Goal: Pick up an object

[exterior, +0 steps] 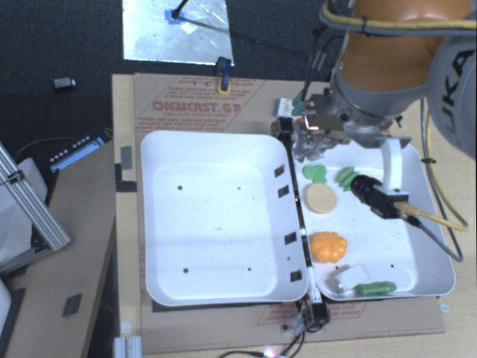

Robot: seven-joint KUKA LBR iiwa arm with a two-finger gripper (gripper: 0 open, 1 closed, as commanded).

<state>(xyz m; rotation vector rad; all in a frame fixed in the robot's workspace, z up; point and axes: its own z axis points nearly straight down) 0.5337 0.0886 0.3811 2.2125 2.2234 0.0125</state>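
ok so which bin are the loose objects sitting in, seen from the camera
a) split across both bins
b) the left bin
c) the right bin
c: the orange pumpkin-like piece, the tan disc and the green pieces all lie in the right bin, where the end effector hangs over its far left corner.

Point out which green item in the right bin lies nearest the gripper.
The green piece at the bin's top left, just below the gripper. The second green piece sits further right, and the long green one lies at the bin's near edge.
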